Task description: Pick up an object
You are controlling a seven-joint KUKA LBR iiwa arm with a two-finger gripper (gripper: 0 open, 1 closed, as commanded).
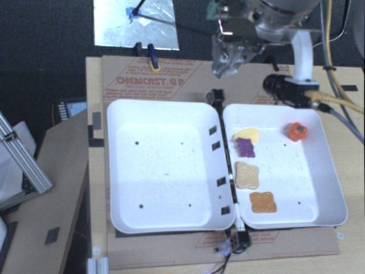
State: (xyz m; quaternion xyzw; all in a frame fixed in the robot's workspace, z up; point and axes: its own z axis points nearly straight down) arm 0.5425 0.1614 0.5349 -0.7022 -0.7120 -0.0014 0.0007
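Observation:
The right bin [319, 170] holds several small items. A red-orange round piece [296, 131] lies near its far right corner. A pale yellow piece [247, 135] and a purple piece [246, 148] touch each other near the divider. Below them lie a beige slice [247, 175] and an orange-brown slice [263, 202]. My gripper [226, 63] hangs high above the bench, beyond the far edge of the bins, over the cardboard. Nothing shows between or under it.
The left bin [131, 176] stands beside the right one, joined by black clips [221, 147] along the divider. A shiny metal sheet [136, 16] lies at the far left. A blue and yellow clamp [153, 57] sits on the cardboard's far edge.

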